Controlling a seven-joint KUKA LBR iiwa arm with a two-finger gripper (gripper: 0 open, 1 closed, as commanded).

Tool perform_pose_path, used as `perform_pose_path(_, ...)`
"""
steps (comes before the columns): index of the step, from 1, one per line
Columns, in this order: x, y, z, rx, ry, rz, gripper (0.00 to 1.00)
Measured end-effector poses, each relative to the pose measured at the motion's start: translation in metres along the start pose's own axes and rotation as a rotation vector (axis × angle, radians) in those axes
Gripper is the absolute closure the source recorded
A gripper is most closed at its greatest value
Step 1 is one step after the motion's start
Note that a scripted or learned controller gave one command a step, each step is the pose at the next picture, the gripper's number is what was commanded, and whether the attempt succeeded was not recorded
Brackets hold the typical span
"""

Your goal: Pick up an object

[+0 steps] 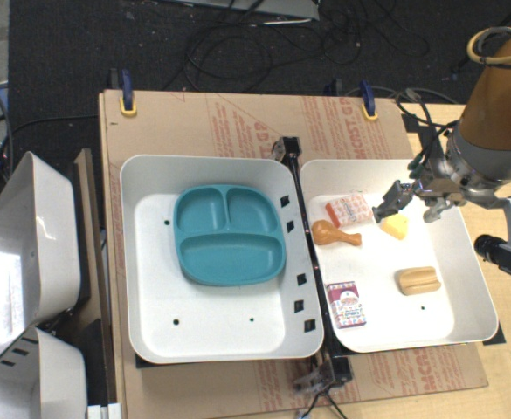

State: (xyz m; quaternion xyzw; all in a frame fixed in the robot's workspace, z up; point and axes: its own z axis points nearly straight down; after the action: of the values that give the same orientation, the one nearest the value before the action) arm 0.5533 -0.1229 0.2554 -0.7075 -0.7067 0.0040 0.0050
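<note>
- We see a robotics lab or test cell, not a home.
- Two white bins (150, 234) sit on a cardboard sheet (238, 116) held by clamps (128, 103).
- Loose cables (229, 37) trail over the dark floor.
- An industrial arm (491, 103) reaches in.

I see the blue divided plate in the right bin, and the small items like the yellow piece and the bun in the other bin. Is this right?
Not quite. The camera view shows the blue divided plate in the left bin, not the right one. The yellow piece and the bun lie in the other bin, the right bin.
</note>
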Motion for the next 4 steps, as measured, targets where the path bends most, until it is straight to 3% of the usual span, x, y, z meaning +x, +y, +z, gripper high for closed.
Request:
perform_pose_path(1,0.000,0.002,-0.007,-0.012,-0.001,-0.003,0.00)
perform_pose_path(2,-0.004,0.009,0.053,-0.007,-0.001,0.000,0.00)
perform_pose_path(4,-0.008,-0.001,0.163,-0.008,-0.001,0.000,0.00)
